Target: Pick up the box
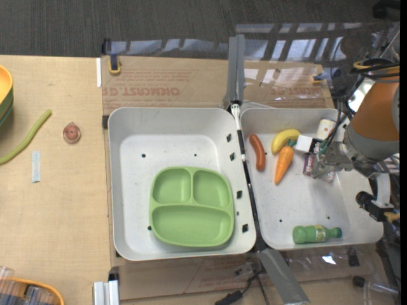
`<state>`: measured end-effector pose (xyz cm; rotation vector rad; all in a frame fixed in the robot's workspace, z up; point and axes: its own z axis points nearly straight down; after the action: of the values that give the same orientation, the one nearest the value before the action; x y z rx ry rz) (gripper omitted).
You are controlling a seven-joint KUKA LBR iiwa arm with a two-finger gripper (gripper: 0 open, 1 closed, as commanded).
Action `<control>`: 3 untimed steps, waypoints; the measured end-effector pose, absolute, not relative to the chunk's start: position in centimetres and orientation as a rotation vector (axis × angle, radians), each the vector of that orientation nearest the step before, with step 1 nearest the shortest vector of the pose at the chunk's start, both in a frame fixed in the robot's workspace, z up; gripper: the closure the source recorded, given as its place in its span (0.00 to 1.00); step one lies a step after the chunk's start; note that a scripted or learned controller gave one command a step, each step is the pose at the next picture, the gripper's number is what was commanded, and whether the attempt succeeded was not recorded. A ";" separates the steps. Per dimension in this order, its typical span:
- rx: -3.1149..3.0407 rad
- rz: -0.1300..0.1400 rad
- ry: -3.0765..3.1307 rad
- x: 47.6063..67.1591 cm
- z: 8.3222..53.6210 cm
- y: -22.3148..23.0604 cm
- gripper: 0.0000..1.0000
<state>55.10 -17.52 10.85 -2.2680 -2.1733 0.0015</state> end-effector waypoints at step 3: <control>-1.849 0.001 -2.543 62.4 15.6 -16.0 0.00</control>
<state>62.44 -15.96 15.65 -1.8493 -2.5428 0.0014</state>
